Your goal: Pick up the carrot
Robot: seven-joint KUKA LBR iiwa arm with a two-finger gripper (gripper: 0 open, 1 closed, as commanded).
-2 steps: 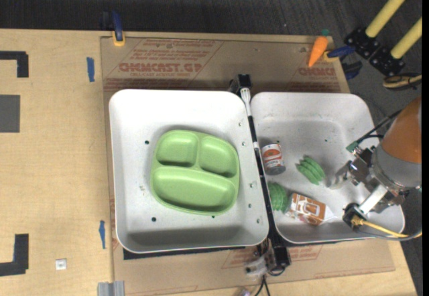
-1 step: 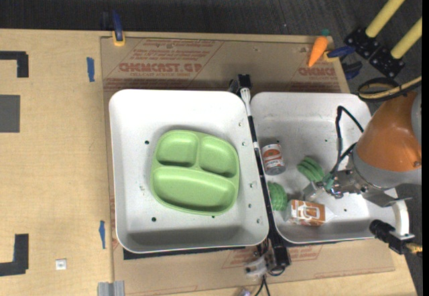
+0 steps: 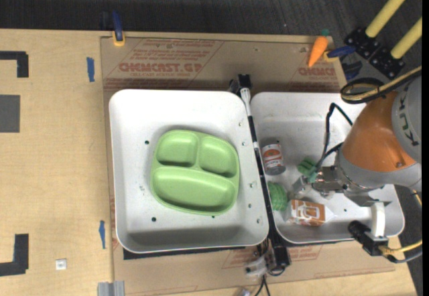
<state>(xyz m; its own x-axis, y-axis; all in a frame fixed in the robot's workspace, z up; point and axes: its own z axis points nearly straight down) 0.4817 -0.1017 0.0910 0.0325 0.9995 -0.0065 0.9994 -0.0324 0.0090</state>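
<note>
The arm (image 3: pixel 379 144) hangs over the right bin (image 3: pixel 295 108), its gripper (image 3: pixel 320 179) low among small items — whether it is open or closed cannot be told. The left bin (image 3: pixel 134 154) holds a green divided plate (image 3: pixel 196 171). The carrot (image 3: pixel 318 51) lies outside the bins, on the cardboard beyond the right one — probably light, stiff and smooth; best pinched across its thicker middle.

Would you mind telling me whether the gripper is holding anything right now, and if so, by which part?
It cannot be told: the gripper is low in the right bin, hidden under the wrist. The carrot lies outside the bins.
</note>
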